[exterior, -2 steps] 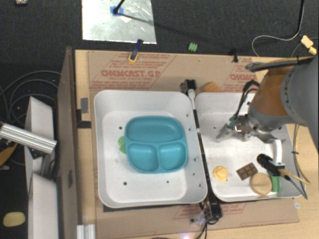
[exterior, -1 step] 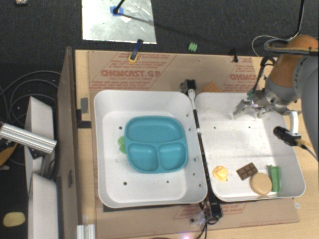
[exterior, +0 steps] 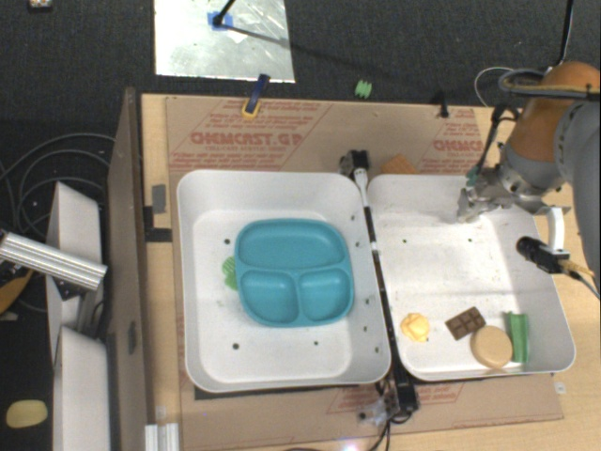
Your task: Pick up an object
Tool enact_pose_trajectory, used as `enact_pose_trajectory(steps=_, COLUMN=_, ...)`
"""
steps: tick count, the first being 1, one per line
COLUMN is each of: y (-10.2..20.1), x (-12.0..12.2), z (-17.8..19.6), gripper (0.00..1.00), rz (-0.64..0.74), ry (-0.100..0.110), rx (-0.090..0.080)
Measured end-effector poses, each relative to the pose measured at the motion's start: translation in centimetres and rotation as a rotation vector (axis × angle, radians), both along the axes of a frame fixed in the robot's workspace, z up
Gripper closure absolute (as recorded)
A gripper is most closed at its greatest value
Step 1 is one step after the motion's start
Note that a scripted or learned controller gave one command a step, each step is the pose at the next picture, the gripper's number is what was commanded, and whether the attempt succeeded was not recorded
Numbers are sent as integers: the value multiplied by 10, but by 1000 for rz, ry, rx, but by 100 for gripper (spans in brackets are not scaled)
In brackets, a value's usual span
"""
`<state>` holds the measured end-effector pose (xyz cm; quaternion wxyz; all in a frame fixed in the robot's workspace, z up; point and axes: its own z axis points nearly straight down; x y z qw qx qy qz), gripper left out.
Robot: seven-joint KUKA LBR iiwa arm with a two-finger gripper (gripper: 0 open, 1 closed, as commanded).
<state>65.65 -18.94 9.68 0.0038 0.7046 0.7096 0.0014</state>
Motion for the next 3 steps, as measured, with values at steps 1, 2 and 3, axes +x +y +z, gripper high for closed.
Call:
enact_pose_trajectory(steps=1, y=106, x=-7, z=101, gripper=100, rz=7, ry=-4, rx=6)
enact_pose_trajectory(steps=2, y=98, x=-9, z=106, gripper=100, rz=1, ry=0, rx=3)
enact_pose_trajectory(steps=3, y=98, x=-8, z=116, gripper=100, rz=6, ry=-3, rx=2)
